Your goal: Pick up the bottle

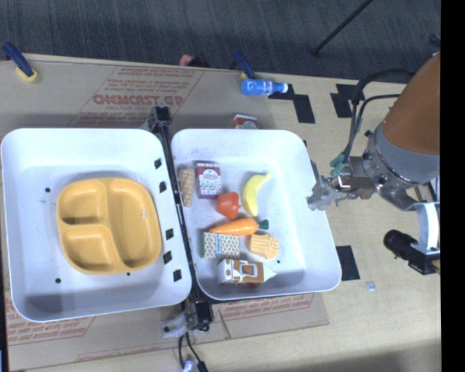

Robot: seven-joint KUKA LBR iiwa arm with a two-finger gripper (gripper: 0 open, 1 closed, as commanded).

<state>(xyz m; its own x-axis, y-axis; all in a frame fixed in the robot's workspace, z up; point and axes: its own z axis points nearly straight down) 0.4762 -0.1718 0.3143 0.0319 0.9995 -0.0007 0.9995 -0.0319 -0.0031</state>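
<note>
Blue bottle [262, 87] lies beyond the bins — tool [319, 199] apart, state unclear.

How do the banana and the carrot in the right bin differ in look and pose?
The banana is yellow and curved; the carrot is orange, straight and tapered, with a green end. The banana lies roughly up-down in the camera view, while the carrot lies across it, left to right. The banana sits nearer the bin's far side, the carrot nearer the middle. Both are toy foods lying flat in the right bin, beside the red tomato.
</note>
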